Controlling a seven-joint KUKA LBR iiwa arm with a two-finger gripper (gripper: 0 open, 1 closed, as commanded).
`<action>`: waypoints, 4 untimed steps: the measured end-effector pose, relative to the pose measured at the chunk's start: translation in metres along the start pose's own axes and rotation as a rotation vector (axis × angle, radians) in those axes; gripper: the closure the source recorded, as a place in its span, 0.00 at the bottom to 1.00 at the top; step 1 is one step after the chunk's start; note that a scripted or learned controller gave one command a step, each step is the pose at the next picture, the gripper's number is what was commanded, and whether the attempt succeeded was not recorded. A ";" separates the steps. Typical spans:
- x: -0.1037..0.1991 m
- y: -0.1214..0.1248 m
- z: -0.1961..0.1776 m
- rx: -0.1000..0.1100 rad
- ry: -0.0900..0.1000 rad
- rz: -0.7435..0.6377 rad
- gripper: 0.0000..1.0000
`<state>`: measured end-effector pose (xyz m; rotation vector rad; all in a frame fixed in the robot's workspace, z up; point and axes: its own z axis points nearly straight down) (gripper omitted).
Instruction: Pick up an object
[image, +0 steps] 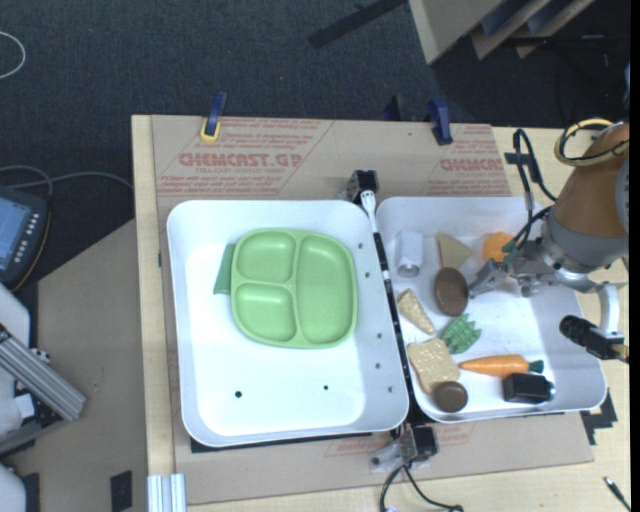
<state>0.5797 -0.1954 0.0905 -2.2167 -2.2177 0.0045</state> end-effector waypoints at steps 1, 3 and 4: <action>-0.001 0.002 -0.014 -0.008 -0.003 0.001 1.00; 0.002 0.017 -0.126 -0.014 -0.006 -0.001 1.00; 0.002 0.018 -0.135 -0.010 -0.004 0.000 1.00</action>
